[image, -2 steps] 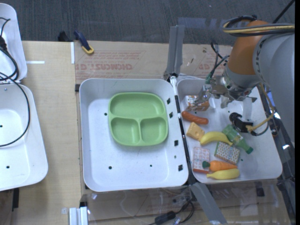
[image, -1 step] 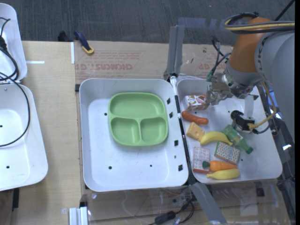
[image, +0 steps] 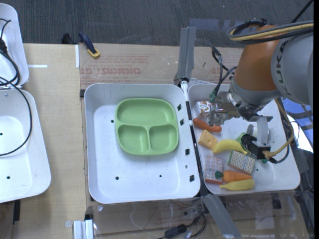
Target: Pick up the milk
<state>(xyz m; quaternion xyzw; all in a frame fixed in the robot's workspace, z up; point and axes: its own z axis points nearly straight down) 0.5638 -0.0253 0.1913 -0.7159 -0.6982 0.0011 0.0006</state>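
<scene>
1. Milk (image: pixel 204 106): small carton, rear left of right bin (image: pixel 289 180), beside carrot (image: pixel 207 126).
2. Likely light, stiff, smooth; best pinched across flat sides.
3. Jaws (image: pixel 217 112) just beside milk; opening impossible to tell.

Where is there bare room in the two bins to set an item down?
Left bin: bare white floor rings the green tray, widest along the near wall and left side. The tray's compartments are bare too. Right bin: crowded with toy food under the gripper; a bare strip near its right wall.
</scene>
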